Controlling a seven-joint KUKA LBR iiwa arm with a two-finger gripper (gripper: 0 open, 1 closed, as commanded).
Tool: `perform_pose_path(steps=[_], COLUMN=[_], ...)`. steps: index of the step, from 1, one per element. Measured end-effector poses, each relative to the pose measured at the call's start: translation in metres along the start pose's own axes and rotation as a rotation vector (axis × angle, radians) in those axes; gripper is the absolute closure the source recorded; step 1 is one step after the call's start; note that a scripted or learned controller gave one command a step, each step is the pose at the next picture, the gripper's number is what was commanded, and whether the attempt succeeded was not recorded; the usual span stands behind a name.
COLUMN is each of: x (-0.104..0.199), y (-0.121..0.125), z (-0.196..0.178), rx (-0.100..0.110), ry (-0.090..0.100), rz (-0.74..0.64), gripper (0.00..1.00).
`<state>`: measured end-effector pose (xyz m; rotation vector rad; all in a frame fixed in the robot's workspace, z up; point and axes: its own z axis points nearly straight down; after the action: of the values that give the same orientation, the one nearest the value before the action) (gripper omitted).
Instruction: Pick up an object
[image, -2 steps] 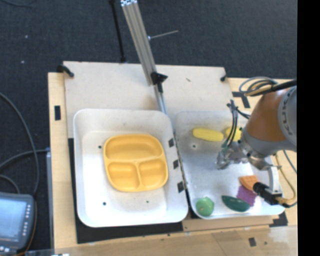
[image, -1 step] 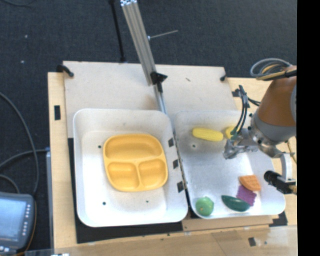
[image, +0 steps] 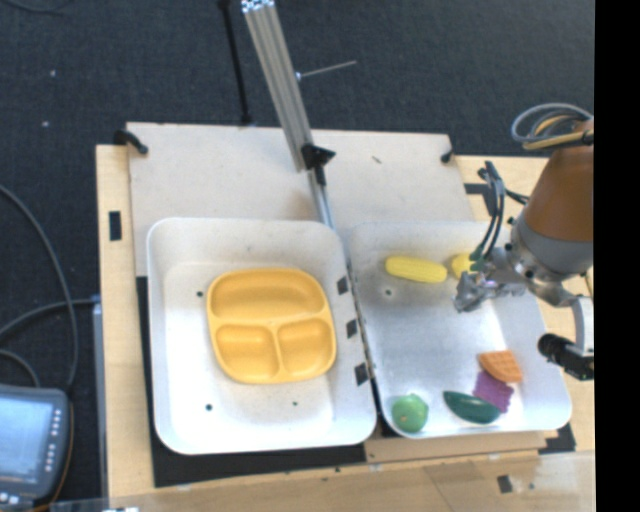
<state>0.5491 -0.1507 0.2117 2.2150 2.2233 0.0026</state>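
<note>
The yellow corn cob (image: 416, 269) lies on its side near the far edge of the right bin (image: 430, 345), its length running left to right. Just to its right sits a small yellow piece (image: 460, 265), partly hidden behind my gripper (image: 470, 293), so I cannot make out what it is. My gripper hangs low over the right bin, just right of the cob's right end and a little nearer the camera. Nothing sits between its tips that I can see, and I cannot tell how the gripper is set, since the tips blur into one dark grey cluster.

Along the near side of the same bin lie four more things. A green ball-like fruit (image: 409, 411) sits in the near left corner. To its right a dark green vegetable (image: 472, 407) lies on its side. A purple piece (image: 494, 390) touches the vegetable's right end, and an orange wedge (image: 501, 366) rests just behind the purple piece, touching it.

My arm (image: 560, 215) comes in from the right, its orange band above the grey wrist, with cables looping beside it.

The left bin (image: 180, 260) holds a yellow divided plate (image: 270, 324) with three compartments, lying flat near its middle. Both bins sit side by side on the pale wooden surface (image: 220, 170), and a slanted metal rail (image: 283, 85) rises from behind them.
</note>
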Motion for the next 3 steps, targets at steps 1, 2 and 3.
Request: perform_pose_path(steps=[1, 2, 3], x=[0.058, 0.119, 0.173], y=[0.002, -0.001, -0.018], z=[-0.012, -0.023, -0.023], rx=[-0.001, 0.0, 0.003], ry=[0.002, 0.004, 0.003], rz=[-0.005, -0.005, -0.004], gripper=[1.0, 1.0, 1.0])
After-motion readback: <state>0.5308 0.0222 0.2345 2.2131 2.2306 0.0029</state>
